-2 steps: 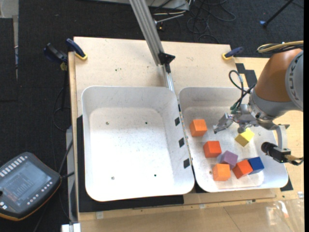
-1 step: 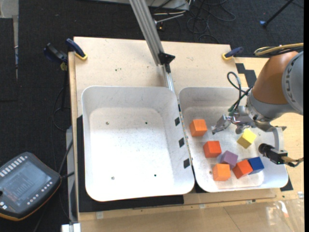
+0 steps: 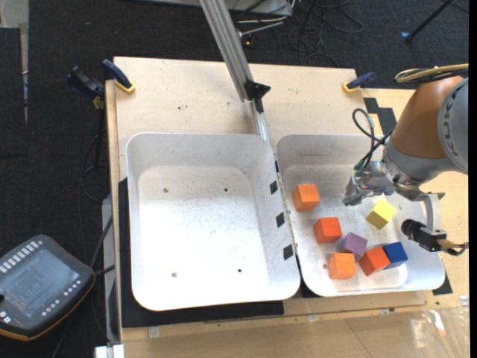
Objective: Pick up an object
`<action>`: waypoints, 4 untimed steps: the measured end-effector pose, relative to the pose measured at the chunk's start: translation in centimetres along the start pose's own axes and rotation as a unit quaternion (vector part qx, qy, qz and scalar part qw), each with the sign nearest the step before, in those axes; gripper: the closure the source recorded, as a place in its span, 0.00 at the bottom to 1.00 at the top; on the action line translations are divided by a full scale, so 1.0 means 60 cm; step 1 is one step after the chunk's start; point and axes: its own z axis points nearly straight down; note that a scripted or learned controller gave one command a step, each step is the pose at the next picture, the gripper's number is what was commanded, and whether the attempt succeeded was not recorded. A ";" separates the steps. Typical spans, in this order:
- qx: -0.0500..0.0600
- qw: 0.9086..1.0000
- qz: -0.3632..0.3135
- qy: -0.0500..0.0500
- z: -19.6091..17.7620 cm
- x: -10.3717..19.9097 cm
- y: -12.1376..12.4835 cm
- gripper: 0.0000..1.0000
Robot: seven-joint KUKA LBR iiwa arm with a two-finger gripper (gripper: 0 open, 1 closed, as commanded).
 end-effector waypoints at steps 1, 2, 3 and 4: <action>-0.002 1.000 -0.002 -0.001 -0.088 -0.002 0.020 1.00; -0.003 1.000 -0.002 -0.001 -0.178 -0.003 0.023 1.00; -0.001 1.000 -0.002 0.000 -0.200 -0.002 0.025 1.00; 0.001 1.000 -0.004 0.001 -0.195 0.074 0.027 1.00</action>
